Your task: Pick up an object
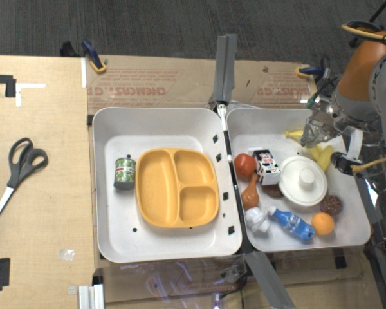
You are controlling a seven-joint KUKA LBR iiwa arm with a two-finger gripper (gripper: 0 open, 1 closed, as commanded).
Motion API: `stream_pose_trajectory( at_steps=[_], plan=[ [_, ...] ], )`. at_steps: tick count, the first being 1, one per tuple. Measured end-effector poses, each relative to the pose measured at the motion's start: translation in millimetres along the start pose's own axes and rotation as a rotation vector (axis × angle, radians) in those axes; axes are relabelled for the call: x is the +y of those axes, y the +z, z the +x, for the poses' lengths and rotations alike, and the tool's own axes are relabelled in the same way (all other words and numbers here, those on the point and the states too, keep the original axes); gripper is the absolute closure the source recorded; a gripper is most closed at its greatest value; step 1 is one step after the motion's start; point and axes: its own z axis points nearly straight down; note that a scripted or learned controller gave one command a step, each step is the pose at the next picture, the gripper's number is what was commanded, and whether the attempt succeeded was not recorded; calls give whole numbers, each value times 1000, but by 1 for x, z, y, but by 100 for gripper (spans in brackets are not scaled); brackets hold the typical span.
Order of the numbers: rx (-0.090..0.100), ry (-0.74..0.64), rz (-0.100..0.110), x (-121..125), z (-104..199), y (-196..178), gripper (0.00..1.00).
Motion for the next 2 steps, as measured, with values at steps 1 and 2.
stream_pose_trajectory(
  at_steps=[1,2],
  plan=[
    [-4,297,0,-6,16,12,100],
    [10,288,1,-6,27,11,0]
  ],
)
